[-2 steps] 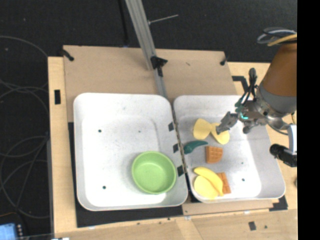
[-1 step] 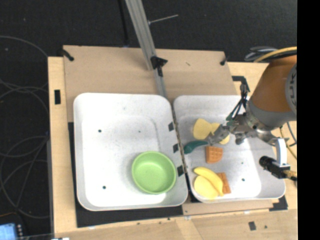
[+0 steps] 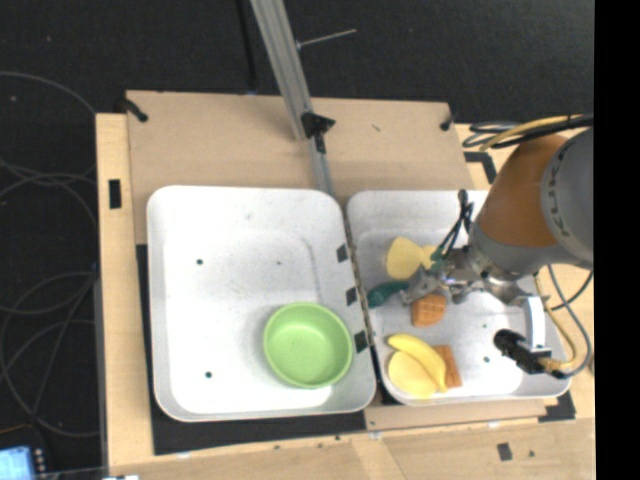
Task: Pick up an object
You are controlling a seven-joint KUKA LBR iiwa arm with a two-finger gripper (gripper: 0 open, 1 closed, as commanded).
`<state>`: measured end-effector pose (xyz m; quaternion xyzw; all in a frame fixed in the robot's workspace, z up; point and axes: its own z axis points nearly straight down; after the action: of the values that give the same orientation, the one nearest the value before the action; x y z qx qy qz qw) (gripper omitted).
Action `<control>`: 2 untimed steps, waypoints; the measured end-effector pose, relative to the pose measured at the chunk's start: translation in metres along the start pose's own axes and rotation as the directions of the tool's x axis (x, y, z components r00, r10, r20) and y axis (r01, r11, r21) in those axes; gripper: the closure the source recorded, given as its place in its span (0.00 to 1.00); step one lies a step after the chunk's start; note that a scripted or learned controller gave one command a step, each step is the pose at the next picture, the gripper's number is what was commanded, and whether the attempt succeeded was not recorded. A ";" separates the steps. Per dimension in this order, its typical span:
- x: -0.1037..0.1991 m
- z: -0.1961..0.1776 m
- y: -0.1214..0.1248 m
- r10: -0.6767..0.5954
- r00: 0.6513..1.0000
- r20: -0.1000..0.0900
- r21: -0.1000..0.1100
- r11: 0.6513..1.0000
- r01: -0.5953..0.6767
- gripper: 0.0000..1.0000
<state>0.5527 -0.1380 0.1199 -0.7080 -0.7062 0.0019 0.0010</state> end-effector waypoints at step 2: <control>-0.002 0.008 0.001 0.003 1.000 -0.002 -0.009 1.000 -0.003 1.00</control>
<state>0.5539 -0.1396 0.1117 -0.7092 -0.7050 -0.0017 -0.0015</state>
